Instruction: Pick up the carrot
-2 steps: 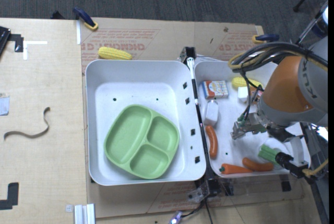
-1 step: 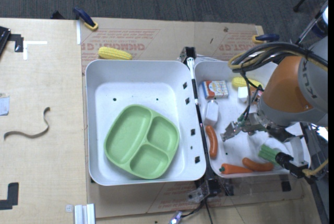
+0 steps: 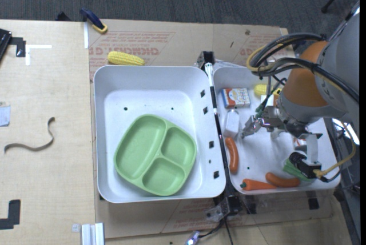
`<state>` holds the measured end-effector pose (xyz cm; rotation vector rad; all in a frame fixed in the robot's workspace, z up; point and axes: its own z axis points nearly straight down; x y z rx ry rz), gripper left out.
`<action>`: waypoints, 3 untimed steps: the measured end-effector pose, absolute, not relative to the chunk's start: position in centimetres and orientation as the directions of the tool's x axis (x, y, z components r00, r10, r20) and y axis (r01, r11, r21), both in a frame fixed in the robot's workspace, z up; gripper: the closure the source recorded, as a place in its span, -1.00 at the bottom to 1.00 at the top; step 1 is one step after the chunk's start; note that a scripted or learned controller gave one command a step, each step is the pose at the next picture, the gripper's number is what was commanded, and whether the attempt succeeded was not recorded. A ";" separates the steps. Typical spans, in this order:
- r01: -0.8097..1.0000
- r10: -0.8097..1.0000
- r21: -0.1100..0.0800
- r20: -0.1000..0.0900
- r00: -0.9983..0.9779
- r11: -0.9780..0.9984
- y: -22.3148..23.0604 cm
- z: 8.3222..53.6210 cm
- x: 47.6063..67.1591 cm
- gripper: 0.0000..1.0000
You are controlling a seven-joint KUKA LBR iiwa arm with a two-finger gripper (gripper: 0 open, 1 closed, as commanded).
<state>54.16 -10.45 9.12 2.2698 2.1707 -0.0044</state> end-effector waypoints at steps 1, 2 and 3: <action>0.991 0.991 -0.002 -0.003 0.133 -0.133 -16.5 20.2 50.2 -1.00; 0.994 0.994 -0.005 -0.001 0.108 -0.108 -10.3 11.1 47.6 -1.00; 1.000 1.000 0.000 -0.002 -0.025 0.025 -16.0 11.2 50.6 -1.00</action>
